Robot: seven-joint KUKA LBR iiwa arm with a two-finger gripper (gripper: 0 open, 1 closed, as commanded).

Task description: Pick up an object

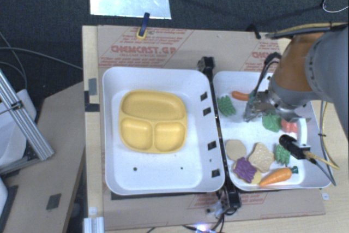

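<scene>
Over the right bin (pixel 229 133), the gripper (pixel 253 112) hangs low among the toy foods, near a green leafy piece (pixel 226 106) and a small orange carrot (pixel 239 96); whether it is spread or pinching anything I cannot tell. Another carrot (pixel 277 175), a purple piece (pixel 245 169) and bread slice (pixel 260 156) lie toward the front. A yellow divided tray (pixel 153 120) sits in the left bin (pixel 117 172)

toy foods lie loose in the right bin (pixel 229 131): an orange carrot (pixel 277 175), a purple, perhaps grape-like piece (pixel 245 169).
</scene>
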